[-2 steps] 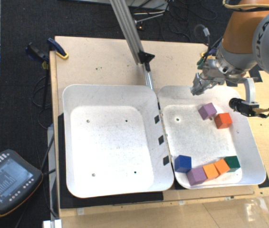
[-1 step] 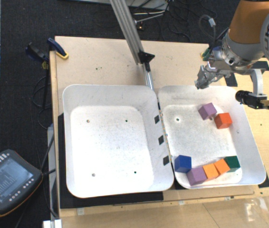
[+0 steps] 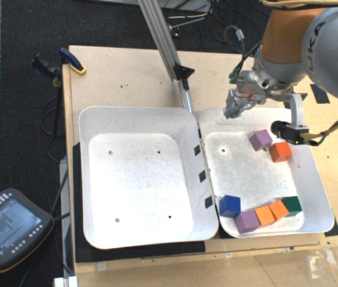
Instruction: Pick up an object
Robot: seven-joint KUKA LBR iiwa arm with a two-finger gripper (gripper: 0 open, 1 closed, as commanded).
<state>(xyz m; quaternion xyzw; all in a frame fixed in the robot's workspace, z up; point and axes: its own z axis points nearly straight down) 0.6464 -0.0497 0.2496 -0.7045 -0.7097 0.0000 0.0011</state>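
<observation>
Blocks line the right bin's near edge, while the gripper, its grip unreadable, hangs above its far-left corner.

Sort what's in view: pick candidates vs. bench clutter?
Job:
two-finger gripper
purple cube, orange cube
blue cube
row of purple, orange, green cubes
right white bin

Lying about:
left white bin
blue-yellow clamp
grey teach pendant
</observation>
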